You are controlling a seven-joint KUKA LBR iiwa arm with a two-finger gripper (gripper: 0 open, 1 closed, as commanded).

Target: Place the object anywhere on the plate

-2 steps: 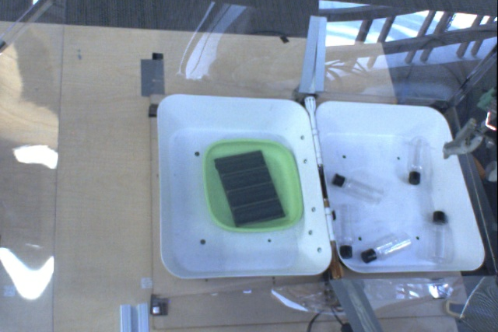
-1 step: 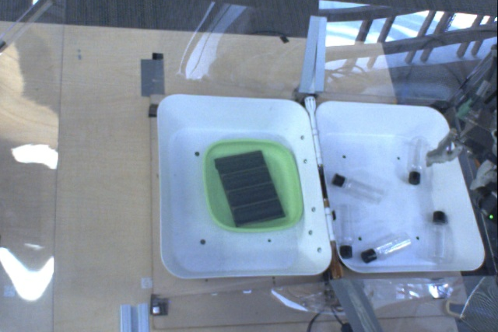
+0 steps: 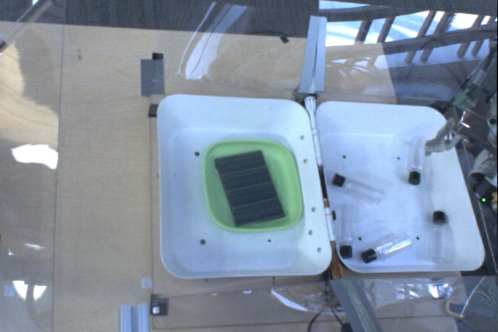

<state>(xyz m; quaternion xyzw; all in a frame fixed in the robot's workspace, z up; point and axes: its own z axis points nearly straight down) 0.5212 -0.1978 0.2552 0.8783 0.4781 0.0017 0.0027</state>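
Observation:
A light green plate (image 3: 212, 181) lies in the left white bin (image 3: 179, 245), and a dark grey ridged block (image 3: 249, 188) rests flat on it. Several clear vials with black caps lie loose in the right bin (image 3: 467, 256): one (image 3: 358, 186) near its left wall, one (image 3: 415, 159) at the upper right, one (image 3: 439, 235) at the lower right, one (image 3: 387, 248) along the front. My gripper (image 3: 443, 138) reaches in at the right bin's far right edge, just above and right of the upper-right vial. Nothing is seen in its grasp.
A grey metal bracket (image 3: 313, 58) stands behind the seam between the two bins. A small dark clamp (image 3: 153, 75) sits on the wooden bench behind the left bin. Cables and arm hardware (image 3: 481, 97) crowd the right edge.

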